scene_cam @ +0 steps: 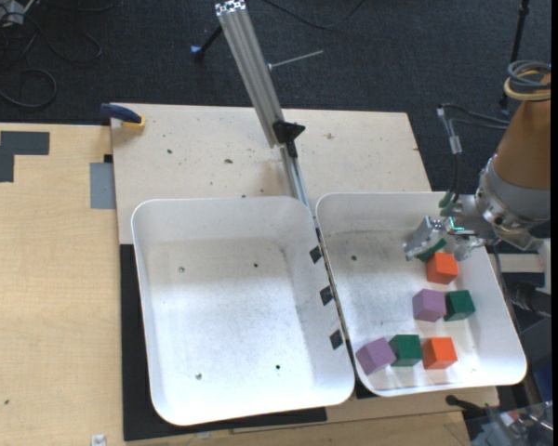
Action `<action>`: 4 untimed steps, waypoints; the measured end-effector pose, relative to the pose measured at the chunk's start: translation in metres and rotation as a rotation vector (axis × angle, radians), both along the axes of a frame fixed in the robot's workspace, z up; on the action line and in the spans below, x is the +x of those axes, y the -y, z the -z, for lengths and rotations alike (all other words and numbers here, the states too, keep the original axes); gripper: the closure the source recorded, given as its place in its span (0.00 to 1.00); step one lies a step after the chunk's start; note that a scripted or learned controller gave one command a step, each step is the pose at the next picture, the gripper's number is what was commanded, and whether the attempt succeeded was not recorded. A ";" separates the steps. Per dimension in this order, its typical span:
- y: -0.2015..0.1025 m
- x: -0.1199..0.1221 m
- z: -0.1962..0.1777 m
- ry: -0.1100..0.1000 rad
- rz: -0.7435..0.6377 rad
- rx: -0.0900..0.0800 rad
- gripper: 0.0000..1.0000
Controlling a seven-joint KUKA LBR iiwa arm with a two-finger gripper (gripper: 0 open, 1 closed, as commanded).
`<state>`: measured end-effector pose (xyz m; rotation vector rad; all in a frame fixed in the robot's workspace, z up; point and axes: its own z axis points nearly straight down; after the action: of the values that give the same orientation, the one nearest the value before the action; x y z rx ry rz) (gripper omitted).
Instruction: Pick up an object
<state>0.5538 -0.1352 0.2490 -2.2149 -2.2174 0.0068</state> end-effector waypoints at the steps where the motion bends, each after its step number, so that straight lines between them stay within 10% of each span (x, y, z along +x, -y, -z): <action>1: 0.001 0.001 -0.002 0.005 0.003 -0.001 0.00; 4: 0.008 -0.006 0.137 0.006 0.002 -0.001 0.00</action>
<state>0.5474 -0.1436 0.1117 -2.2208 -2.2182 0.0019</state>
